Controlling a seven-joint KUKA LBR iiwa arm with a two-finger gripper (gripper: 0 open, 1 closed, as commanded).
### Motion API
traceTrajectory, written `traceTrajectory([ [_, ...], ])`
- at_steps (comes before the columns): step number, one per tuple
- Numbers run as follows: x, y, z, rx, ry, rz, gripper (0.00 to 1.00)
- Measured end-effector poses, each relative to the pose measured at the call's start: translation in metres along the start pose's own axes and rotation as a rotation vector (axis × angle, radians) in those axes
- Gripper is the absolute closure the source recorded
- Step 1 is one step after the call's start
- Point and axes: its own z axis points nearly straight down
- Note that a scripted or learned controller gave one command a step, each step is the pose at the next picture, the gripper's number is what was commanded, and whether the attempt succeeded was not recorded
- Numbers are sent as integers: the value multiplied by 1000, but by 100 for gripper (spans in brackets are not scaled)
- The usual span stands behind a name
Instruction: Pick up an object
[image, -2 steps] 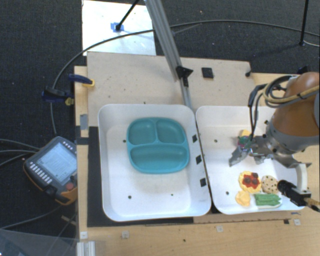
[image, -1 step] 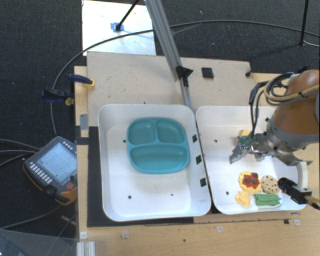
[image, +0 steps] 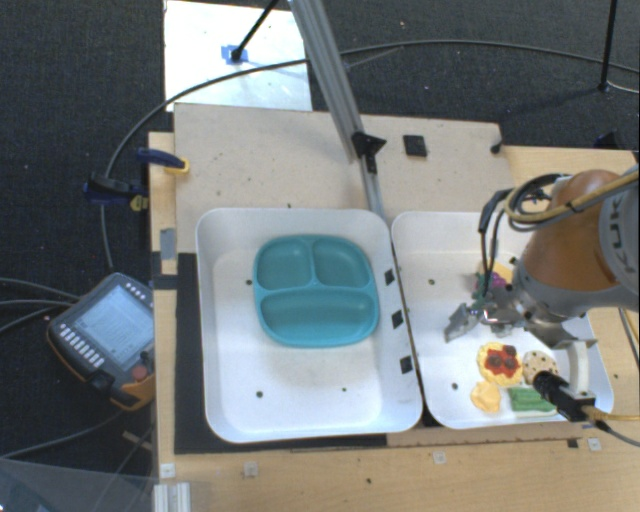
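Arm is over the right bin (image: 440, 250), wrist low, gripper (image: 468, 320) hanging just above bare bin floor left of the object cluster. Fingers look spread apart with nothing between them, so it's released and empty (small in frame, but I see a gap and no object in it). Pickable stuff sits in the near right corner of that bin: a yellow piece with red spots (image: 499, 361), a smaller yellow piece (image: 486, 397) just in front of it, a green piece (image: 530, 401) beside that, and a pale round spotted item (image: 538, 361), partly hidden by the arm's black hardware. All bunched together, touching or nearly so, which makes a clean two-finger grab awkward. Left bin (image: 225, 330) holds a teal divided plate (image: 316, 291), compartments bare. My read: pick not yet done, gripper is offset from the cluster, so it needs to shift toward the near right corner before closing. Risk is nudging neighbours or closing on nothing.
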Motion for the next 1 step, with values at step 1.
traceTrajectory([
  [1,0,0,52,-1,0,0,0],
])
